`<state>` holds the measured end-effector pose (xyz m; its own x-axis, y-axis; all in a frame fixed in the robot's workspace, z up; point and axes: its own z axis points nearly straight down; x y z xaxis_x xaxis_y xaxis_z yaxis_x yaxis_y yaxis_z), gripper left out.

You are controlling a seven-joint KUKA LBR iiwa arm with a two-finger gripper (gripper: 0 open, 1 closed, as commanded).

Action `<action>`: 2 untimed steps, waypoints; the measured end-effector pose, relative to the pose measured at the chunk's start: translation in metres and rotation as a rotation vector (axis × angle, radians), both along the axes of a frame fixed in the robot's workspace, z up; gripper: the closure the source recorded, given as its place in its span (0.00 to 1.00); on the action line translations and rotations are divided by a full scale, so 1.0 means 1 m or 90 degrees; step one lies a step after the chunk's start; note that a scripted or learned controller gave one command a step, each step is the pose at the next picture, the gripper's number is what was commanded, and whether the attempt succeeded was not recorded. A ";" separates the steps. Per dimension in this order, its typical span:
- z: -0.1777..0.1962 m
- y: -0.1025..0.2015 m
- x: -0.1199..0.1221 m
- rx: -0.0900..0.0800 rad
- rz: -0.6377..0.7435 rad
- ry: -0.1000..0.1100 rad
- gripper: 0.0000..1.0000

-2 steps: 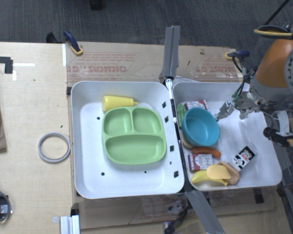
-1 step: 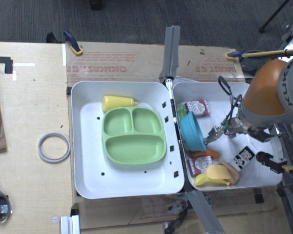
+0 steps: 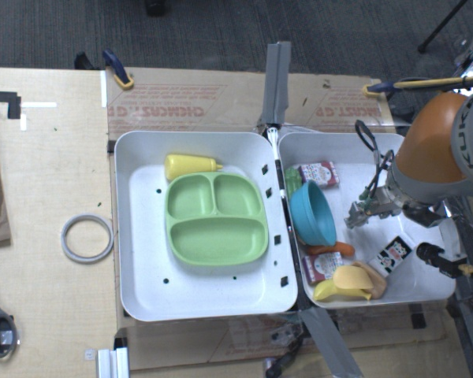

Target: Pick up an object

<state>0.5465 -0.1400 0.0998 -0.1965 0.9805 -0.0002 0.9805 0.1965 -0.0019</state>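
Observation:
My gripper point(image 3: 362, 213) hangs low over the middle of the right bin point(image 3: 426, 290), above bare white floor. A blue bowl point(image 3: 312, 213) lies tipped on its side just left of it. An orange carrot point(image 3: 332, 250) and a red and white packet point(image 3: 323, 267) lie below the bowl. A yellow banana point(image 3: 343, 286) and a tan piece point(image 3: 374, 278) rest at the bin's front. A black and white card point(image 3: 394, 254) lies to the gripper's lower right. Another red packet point(image 3: 319, 173) and a green item point(image 3: 292, 181) sit at the back.
The left bin point(image 3: 134, 235) holds a green divided plate point(image 3: 216, 218) and a yellow object point(image 3: 190, 164) behind it. The arm's orange band point(image 3: 437, 136) and grey wrist cover the right bin's right side. A grey ring point(image 3: 87, 237) lies on the bench to the left.

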 end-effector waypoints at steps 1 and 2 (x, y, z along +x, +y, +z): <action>0.000 0.000 0.000 0.000 0.000 0.000 0.00; -0.008 0.016 0.059 0.000 0.065 -0.002 0.00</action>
<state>0.6054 -0.1243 0.0922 -0.2962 0.9551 -0.0017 0.9551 0.2962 0.0013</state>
